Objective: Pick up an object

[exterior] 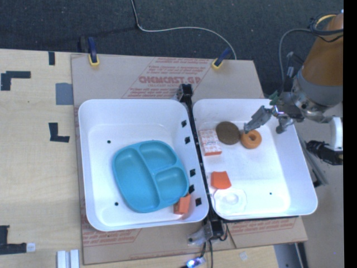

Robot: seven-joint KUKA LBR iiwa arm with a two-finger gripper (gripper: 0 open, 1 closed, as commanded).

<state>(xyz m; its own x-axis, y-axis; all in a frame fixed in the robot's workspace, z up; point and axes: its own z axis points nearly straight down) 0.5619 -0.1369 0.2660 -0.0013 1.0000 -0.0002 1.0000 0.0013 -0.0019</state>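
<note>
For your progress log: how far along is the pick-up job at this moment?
Done: the gripper has reached into the right bin, just above the orange ring. In hand: nothing visibly held; the ring and brown disc lie on the bin floor. Left: close on an object and lift it. The blue tray sits in the left bin.

a dark carpet (223, 10) covers the floor along the top, crossed by a thin pale cable (184, 29). below it a light wooden bench (33, 166) carries black tape marks (56, 132) and a brown cardboard sheet (167, 77), held at its far edge by two clamps (92, 56).
</note>
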